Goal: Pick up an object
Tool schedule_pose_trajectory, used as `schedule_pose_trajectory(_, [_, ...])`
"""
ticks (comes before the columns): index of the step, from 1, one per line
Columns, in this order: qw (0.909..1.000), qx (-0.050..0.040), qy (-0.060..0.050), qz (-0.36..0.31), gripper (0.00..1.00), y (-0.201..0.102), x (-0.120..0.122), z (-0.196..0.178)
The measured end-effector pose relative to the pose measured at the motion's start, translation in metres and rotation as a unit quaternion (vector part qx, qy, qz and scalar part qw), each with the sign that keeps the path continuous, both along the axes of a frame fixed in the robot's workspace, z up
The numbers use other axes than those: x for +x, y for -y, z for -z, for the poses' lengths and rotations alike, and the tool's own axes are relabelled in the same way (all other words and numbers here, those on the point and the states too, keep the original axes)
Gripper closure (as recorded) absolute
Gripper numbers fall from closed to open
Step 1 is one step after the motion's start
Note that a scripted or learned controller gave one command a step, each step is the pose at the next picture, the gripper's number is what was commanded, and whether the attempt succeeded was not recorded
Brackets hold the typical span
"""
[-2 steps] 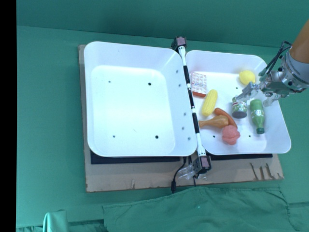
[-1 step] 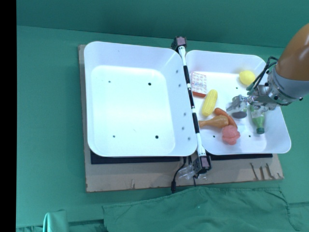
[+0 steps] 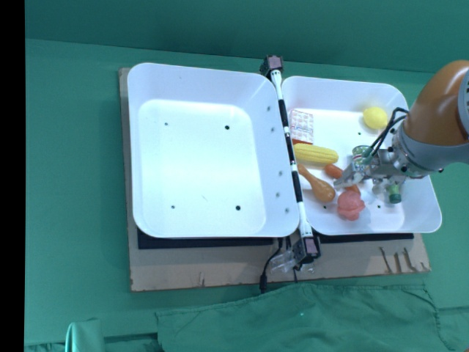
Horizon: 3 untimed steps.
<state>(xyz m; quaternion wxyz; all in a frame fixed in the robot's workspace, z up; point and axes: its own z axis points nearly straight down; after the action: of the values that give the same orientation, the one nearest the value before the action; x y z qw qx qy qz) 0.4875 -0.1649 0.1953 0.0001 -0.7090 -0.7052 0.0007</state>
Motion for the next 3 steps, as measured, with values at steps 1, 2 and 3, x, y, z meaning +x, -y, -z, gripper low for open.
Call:
schedule_pose_trajectory(1, [1.0000,-0.0004,0.004,0.000,0.00,0.002,0.002,0.011])
schedule_pose_trajectory(2, [0.9999,-0.0046,0.011,0.002,1.00,0.005,0.005,-0.003])
schedule_pose_trajectory(3, [1.0000,-0.0021,0.005,-0.001,1.00,0.010,0.003,-0.048])
